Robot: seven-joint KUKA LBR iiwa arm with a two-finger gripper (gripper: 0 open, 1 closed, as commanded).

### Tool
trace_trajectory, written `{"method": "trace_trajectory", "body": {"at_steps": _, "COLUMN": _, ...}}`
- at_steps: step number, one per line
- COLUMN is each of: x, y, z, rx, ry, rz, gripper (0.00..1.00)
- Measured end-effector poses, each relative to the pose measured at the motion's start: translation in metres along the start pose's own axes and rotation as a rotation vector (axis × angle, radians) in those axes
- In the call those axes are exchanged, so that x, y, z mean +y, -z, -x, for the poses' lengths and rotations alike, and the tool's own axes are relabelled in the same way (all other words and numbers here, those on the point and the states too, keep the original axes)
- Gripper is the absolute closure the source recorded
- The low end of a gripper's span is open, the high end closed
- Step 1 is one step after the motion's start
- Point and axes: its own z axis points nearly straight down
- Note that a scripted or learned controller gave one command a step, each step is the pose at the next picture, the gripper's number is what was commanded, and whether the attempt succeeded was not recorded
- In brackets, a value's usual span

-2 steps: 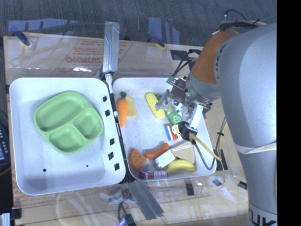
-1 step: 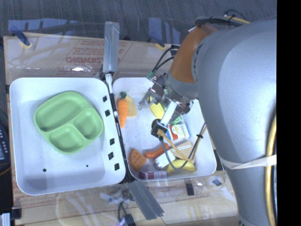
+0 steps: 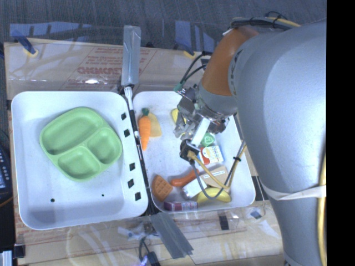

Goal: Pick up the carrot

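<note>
Grey arm looms closest; brown bench, grey carpet behind; left bin holds green divided plate; carrot, orange with green top, lies in right bin by its left wall; gripper near it, opening cannot be told.

Red print on the clear sheet, at 12 o'clock from the left bin, reads roughly "CHEMCAST". The finer lines above it are too small to read. In the right bin, the carton label is illegible.
</note>
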Motion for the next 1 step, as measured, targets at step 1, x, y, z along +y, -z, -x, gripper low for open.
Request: {"method": "trace_trajectory", "body": {"at_steps": 1, "x": 0.0349, "y": 0.0156, "z": -0.0538, "rx": 0.005, "ry": 0.034, "rz": 0.012, "gripper": 1.0}}
